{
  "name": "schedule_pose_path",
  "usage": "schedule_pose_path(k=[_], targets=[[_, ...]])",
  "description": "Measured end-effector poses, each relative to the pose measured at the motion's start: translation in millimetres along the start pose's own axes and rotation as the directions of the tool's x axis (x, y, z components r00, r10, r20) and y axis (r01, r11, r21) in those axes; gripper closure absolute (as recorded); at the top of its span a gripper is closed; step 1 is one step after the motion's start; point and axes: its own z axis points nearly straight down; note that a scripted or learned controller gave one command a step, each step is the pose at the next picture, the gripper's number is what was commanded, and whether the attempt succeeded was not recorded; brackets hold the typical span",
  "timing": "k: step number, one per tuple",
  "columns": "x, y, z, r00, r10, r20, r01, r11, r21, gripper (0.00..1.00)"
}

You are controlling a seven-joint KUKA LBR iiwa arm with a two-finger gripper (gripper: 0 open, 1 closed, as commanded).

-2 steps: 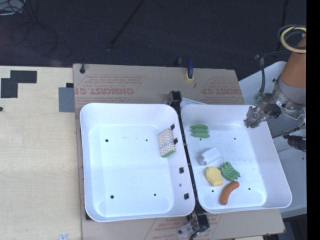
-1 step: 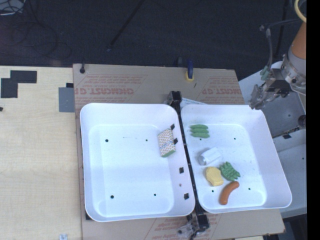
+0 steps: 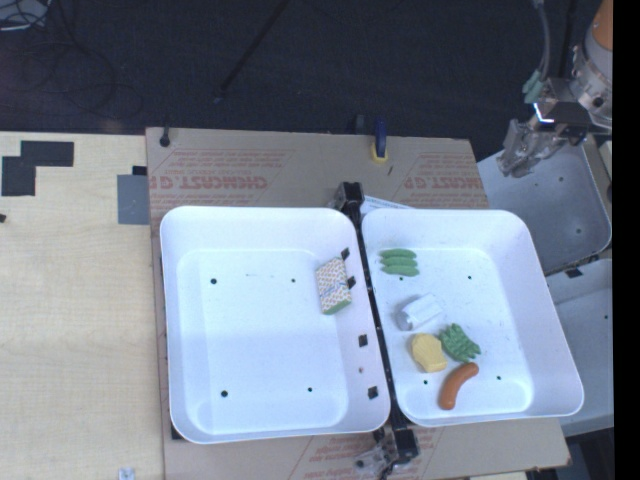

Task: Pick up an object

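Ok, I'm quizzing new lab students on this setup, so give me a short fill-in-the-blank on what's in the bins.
1. The sponge lies in the ____ bin.
2. The sausage lies in the ____ bin.
3. The right bin holds ____ things.
4. The gripper hangs outside the bins, past the right bin's ____ corner.

Missing words: left; right; five; far right

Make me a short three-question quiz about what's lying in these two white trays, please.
1. True or false: the left bin holds more items than the right bin.
2. Which item lies nearest the right bin's front edge? A green pea pod B orange sausage C white block
3. What lies in the left bin?

Key: 1 false; 2 B; 3 a patterned sponge, near the divider.
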Motion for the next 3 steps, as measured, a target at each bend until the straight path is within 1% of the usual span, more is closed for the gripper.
schedule_pose_path(k=[1, 2, 3], targets=[[63.0, 1.1, -18.6, 1.000, 0.003, 0.000, -0.003, 1.000, 0.009, 1.00], [117.1, 4.9, -4.7, 1.000, 0.003, -0.001, -0.003, 1.000, 0.012, 1.00], [183.2, 20.2, -40.4, 1.000, 0.002, -0.001, -0.002, 1.000, 0.007, 1.00]])
